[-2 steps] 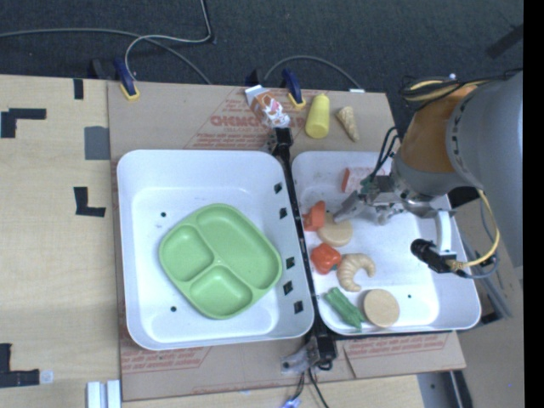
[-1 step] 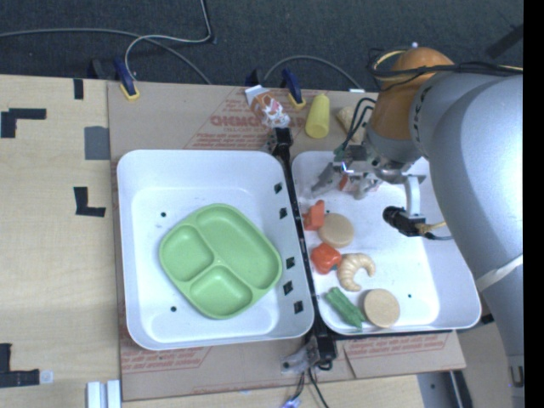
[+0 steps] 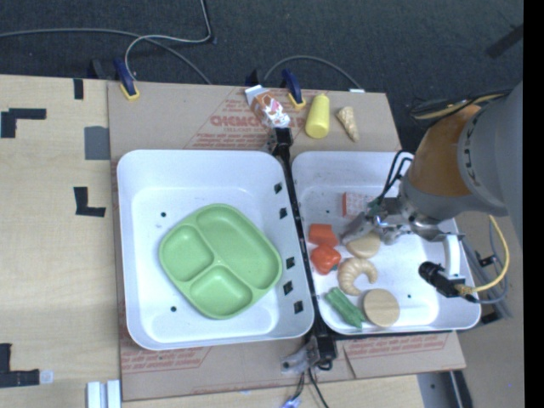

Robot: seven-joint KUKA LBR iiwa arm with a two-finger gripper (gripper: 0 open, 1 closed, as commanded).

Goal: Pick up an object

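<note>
- While the gripper (image 3: 367,224) hangs low in the right bin (image 3: 442,317), at the right of the frame, I cannot tell its state.
- The nearest object is a pale round piece (image 3: 364,246), just beside the gripper and a little below it in the frame.
- Close around lie a croissant (image 3: 357,272), two orange-red pieces (image 3: 323,246), a green pod (image 3: 344,307) and a tan disc (image 3: 381,307).
- The left bin (image 3: 140,177) bears a green divided plate (image 3: 220,260).
- To do this step well, I judge the gripper should centre over one single piece, so the neighbours are not pushed.
- It should descend straight, then lift slowly.
</note>
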